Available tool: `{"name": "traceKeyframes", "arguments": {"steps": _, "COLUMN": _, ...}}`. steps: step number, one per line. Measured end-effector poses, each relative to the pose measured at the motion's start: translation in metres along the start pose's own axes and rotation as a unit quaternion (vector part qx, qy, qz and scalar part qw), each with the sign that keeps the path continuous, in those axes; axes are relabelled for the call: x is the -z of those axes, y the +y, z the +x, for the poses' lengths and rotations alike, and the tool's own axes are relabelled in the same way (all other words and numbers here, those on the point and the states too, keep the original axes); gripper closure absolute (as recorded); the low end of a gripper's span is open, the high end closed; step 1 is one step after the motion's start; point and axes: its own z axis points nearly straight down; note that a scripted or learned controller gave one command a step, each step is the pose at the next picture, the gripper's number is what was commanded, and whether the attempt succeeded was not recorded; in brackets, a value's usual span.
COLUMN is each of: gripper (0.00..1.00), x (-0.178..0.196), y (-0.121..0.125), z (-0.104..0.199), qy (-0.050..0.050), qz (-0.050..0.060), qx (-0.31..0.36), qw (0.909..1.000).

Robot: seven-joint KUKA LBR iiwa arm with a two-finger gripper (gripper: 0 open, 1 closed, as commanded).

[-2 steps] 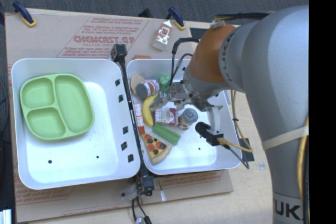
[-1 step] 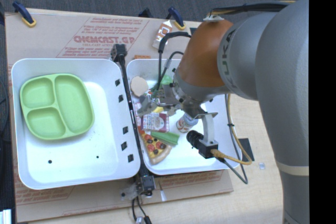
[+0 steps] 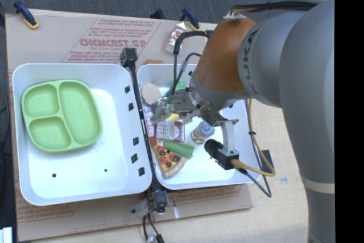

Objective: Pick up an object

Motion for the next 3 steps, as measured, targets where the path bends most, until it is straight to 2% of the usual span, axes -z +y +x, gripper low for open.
{"name": "traceKeyframes", "arguments": {"steps": 1, "gripper": 1.0, "x": 0.01, "y": 0.001, "z": 0.0, "qy": 0.0, "qz": 0.0, "qx": 0.002, "qw": 1.0}}
{"name": "traceKeyframes", "arguments": {"steps": 2, "gripper": 0.0, "x": 0.01, "y": 0.001, "z": 0.0, "qy": -0.001, "qz": 0.0, "qx": 0.003, "qw": 1.0}}
{"name": "traceKeyframes", "arguments": {"steps": 3, "gripper": 0.0, "x": -0.111, "y": 0.0, "z": -0.06, "qy": -0.001, "qz": -0.001, "qx": -0.003, "qw": 1.0}}
